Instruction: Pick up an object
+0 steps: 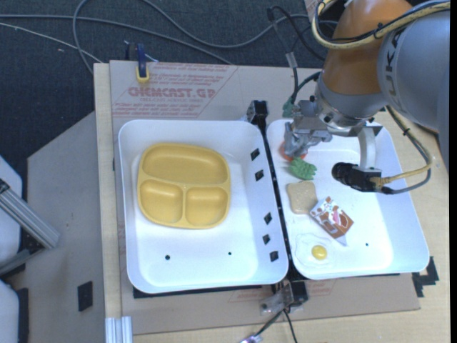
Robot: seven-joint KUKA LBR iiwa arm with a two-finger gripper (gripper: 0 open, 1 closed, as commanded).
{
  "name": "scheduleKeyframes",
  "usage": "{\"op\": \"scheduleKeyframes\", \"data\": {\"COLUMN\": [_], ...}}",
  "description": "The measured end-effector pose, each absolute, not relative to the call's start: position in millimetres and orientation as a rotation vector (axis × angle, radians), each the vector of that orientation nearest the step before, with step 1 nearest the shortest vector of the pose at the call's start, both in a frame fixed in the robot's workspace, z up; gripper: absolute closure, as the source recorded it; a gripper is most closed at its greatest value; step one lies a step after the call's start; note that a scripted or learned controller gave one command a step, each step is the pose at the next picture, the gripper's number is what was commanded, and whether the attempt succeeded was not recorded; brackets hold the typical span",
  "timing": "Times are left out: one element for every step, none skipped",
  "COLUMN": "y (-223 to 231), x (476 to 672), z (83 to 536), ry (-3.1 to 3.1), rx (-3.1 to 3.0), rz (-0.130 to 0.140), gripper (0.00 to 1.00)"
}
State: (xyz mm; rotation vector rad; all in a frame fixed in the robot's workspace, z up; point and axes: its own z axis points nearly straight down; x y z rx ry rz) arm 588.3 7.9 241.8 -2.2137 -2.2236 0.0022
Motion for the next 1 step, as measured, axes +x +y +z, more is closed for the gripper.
{"op": "scheduleKeyframes", "data": {"y": [54.1], "x": [589.9], "z": [244.0], "ry": [-2.226], "rx": [-2.215], "rz": [-0.002], "gripper": [1.00]}}
